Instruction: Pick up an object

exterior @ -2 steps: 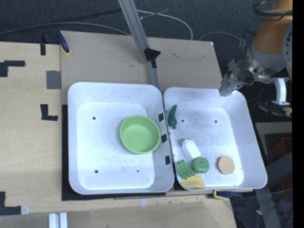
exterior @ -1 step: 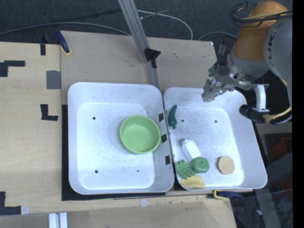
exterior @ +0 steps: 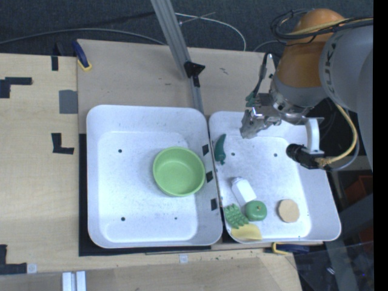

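Objects sit in two white bins on the worktop (exterior: pixel 139 71): one green bowl (exterior: pixel 178 171) in the left bin (exterior: pixel 109 180), and five small things in the right bin (exterior: pixel 318 214). Those five are one dark green piece (exterior: pixel 219 148), one white bottle (exterior: pixel 244 191), one green round thing (exterior: pixel 256 210), one tan disc (exterior: pixel 288 211) and one green and yellow brush (exterior: pixel 240 223). One pincer (exterior: pixel 253 125) hangs over the top of the right bin, holding nothing, and I cannot tell how it is set.
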